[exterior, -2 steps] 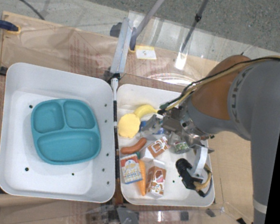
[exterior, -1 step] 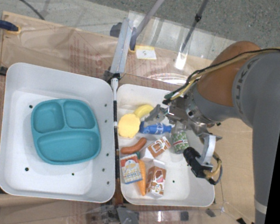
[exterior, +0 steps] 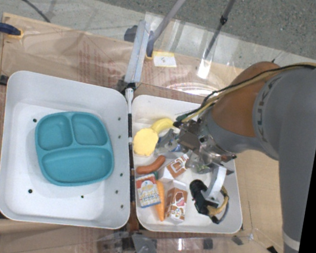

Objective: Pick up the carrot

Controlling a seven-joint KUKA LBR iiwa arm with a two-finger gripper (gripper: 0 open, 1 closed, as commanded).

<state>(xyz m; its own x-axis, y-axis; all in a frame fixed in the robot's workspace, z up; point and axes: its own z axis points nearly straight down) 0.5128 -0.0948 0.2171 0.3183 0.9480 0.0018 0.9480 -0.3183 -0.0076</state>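
Low in the white right-hand bin (exterior: pixel 149 109), just right of the frame's centre, the carrot (exterior: pixel 160 202) lies between two packets (exterior: pixel 148 191) — we judge it light, stiff, smooth, best gripped mid-length — and we cannot tell whether the gripper (exterior: pixel 188 146), further up the frame, is open.

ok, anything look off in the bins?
Nothing spilled or broken. The carrot lies squeezed between two snack packets at the right bin's near end, and the teal plate sits rotated in the left bin.
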